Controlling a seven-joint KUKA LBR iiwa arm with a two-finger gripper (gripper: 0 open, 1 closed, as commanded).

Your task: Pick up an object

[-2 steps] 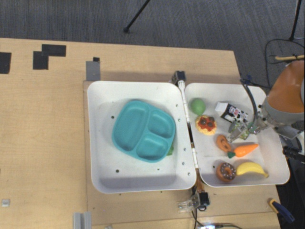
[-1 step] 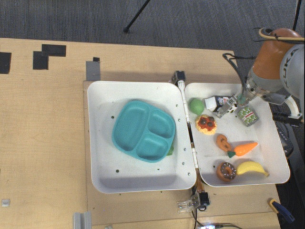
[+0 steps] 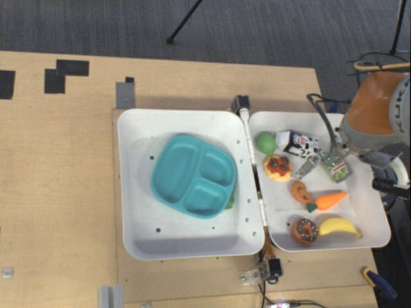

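Two white bins point(image 3: 131, 172) sit on a pale wooden bench point(image 3: 58, 191) above grey carpet point(image 3: 96, 11); end effector point(image 3: 324, 162) state unclear.

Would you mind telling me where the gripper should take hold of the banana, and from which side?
I'd grip the banana across its thick middle, coming straight down. It lies flat near the right bin's front edge, curving lengthwise, so its narrow width suits two fingers. The donut crowds its left end, so stay right of it.
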